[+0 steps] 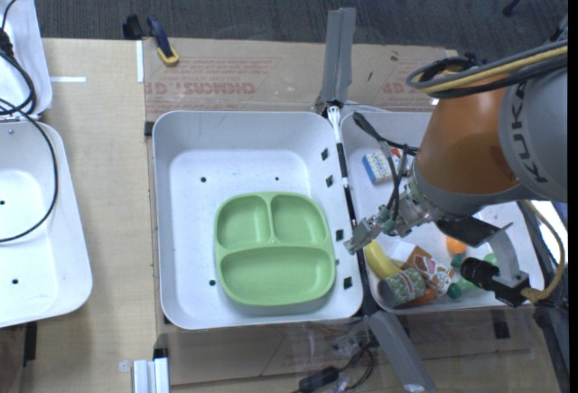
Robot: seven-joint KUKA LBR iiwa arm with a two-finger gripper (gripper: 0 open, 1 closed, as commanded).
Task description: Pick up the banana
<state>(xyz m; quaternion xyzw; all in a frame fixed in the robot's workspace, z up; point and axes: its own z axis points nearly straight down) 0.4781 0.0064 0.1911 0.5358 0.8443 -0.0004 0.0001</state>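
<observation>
We see the banana [380,259] lying in the right bin [354,167], near its front-left corner, beside a colourful packet [417,276]. The gripper [368,231] hovers just above the banana's upper end; whether its fingers are parted we cannot tell. A green divided plate [274,248] sits in the left bin [181,201].

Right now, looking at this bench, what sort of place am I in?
Probably a robotics lab. A grey and orange arm reaches over two white bins on a bench; one holds a green divided plate, the other a banana among small items.
</observation>
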